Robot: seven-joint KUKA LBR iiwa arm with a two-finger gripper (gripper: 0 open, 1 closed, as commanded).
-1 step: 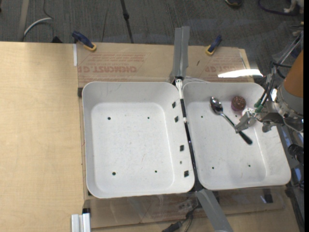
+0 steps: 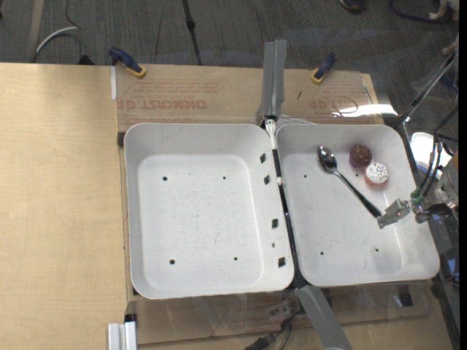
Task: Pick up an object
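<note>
– Three things lie in the right bin [image 2: 350,278]: a spoon [image 2: 346,181], a brown ball [image 2: 360,154] and a white speckled piece [image 2: 376,173]. Can you tell what the last two are?

– Not really. They are too small. The ball is dark and rough-looking, and the white piece has a pinkish base and tiny dots. They sit just beside each other in the far right part of the bin.

– And the spoon?

– It is metal with a dark handle. Its bowl points to the far side, near the ball, and its handle runs slantwise toward the near right.

– Where is the gripper [image 2: 396,214]?

– At the handle's end, low by the bin's right wall. A grey tip meets the handle there, but I cannot tell whether they touch. Whether the gripper is spread or pressed together I cannot tell either, since the rest of it is cut off at the picture's edge among cables.

– Does anything stand in the way?

– The ball and the white piece lie close to the spoon's bowl. The handle lies on bare floor.

– Further out?

– The left bin [image 2: 132,195] touches the right one, with small black marks along their shared wall. Both rest on cardboard [image 2: 175,97] held by two blue-and-orange clamps [image 2: 126,61], with a grey bar [image 2: 275,79] running back from the seam. A wooden bench [image 2: 51,195] spreads to the left.
</note>
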